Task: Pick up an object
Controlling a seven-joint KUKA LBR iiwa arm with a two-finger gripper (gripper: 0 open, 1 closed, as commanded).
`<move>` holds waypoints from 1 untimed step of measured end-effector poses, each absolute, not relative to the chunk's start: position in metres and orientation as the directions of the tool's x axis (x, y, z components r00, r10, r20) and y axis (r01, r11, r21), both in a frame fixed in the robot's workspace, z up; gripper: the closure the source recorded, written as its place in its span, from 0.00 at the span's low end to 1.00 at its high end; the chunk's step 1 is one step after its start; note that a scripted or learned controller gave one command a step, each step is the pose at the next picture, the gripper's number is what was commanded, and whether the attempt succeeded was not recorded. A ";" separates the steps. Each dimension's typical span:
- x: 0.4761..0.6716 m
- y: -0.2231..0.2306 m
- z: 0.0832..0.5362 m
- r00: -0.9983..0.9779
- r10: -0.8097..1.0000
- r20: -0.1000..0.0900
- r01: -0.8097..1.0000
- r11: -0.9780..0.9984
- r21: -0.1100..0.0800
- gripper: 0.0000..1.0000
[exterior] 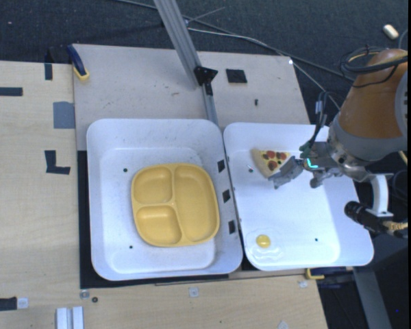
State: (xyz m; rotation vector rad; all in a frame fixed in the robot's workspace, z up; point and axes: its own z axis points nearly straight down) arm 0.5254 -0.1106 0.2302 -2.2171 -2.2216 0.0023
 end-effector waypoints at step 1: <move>0.526 -0.111 0.230 -0.002 1.000 0.001 1.000 0.002 -0.002 0.00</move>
